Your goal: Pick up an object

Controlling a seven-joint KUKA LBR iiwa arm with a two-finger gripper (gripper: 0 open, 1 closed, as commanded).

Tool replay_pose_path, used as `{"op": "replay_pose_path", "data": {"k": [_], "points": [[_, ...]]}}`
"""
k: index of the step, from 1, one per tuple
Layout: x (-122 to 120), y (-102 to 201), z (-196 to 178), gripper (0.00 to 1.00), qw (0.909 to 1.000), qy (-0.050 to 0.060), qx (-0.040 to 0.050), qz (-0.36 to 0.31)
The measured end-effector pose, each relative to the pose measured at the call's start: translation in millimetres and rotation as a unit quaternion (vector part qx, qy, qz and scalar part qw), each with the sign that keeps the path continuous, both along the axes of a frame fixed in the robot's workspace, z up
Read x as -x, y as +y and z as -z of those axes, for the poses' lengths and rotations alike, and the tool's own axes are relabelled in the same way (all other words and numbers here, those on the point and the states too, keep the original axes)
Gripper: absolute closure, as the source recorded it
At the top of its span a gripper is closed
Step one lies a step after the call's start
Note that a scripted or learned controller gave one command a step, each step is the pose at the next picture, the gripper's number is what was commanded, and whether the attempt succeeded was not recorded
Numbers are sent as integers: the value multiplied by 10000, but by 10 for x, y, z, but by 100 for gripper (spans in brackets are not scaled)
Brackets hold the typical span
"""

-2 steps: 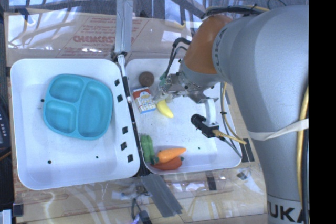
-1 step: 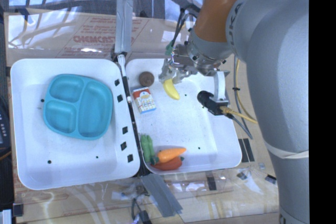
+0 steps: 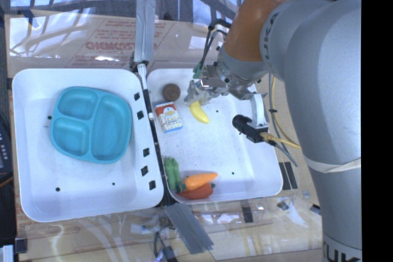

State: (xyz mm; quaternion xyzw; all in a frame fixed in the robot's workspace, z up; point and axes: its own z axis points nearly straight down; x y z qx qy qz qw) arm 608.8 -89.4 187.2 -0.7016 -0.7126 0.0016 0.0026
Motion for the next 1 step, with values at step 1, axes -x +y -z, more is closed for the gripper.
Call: {"op": "replay_pose_path", "data": {"k": [1], "points": [[-444,-169,-845,100,9997,-38,6,-229]]}}
